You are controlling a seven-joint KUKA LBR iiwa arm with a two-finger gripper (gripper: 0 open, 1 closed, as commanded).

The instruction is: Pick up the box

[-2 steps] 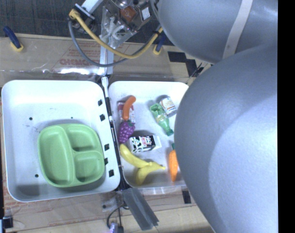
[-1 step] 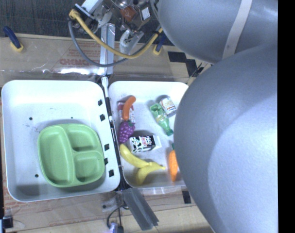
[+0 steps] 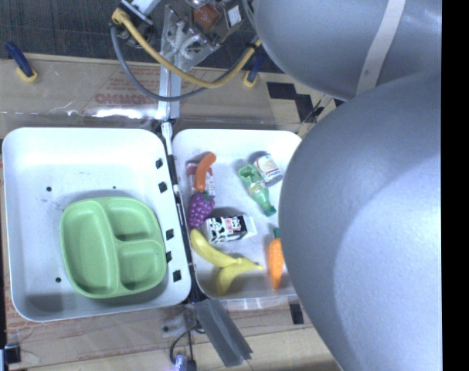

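The box (image 3: 228, 228) is a small carton with black and white cow patches. It lies on its side in the middle of the right bin (image 3: 226, 139), between purple grapes and a carrot. My gripper (image 3: 178, 43) hangs high at the top of the view, above the back end of the divider between the two bins and well away from the box. Nothing shows in its grasp. The large grey arm covers the right part of the right bin.
Around the box lie a sausage (image 3: 203, 170), grapes (image 3: 201, 208), bananas (image 3: 220, 263), a carrot (image 3: 274, 263), a green bottle (image 3: 256, 189) and a small can (image 3: 267, 167). The left bin (image 3: 33, 153) holds a green divided plate (image 3: 114, 246). Yellow and grey cables (image 3: 145, 41) loop beside the gripper.
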